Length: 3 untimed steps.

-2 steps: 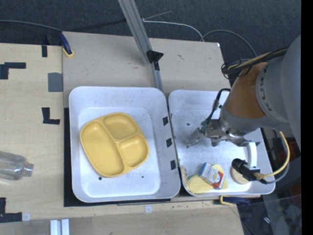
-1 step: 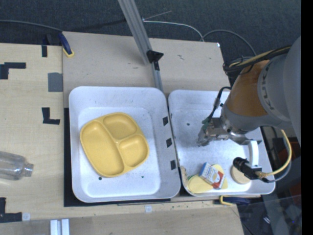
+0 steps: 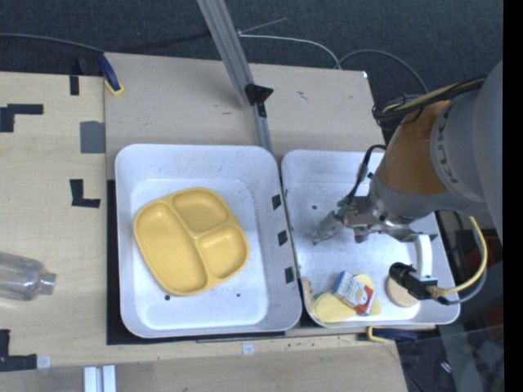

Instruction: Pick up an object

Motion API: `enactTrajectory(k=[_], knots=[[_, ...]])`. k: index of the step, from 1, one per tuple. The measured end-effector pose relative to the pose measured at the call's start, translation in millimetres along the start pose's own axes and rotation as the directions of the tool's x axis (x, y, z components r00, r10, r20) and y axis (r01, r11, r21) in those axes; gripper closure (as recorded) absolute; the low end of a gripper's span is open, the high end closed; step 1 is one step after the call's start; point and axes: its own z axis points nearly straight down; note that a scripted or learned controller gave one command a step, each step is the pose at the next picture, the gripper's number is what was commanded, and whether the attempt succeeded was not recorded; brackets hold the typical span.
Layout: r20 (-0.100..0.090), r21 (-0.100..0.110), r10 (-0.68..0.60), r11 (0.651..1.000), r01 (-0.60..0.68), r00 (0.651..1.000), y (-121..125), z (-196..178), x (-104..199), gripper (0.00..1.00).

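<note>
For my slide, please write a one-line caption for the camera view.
Gripper low in the right bin, apart from the small packet; yellow divided plate in the left bin.

The gripper (image 3: 331,226) hangs over the right bin (image 3: 310,178). In the left bin (image 3: 131,170) lies a yellow divided plate (image 3: 190,239). A small snack packet (image 3: 354,291) lies below the gripper.
</note>
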Motion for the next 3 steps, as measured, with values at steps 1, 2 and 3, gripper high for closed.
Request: enactTrajectory(k=[1, 2, 3], knots=[[-0.003, 0.001, -0.001, 1.000, 0.001, 1.000, -0.3, -9.3, 1.0, 1.00], [-0.002, 0.002, 0.000, 1.000, 0.000, 1.000, -0.4, -8.9, 1.0, 0.00], [-0.004, 0.003, -0.001, 1.000, 0.001, 1.000, -0.6, -18.3, 2.0, 1.00]])
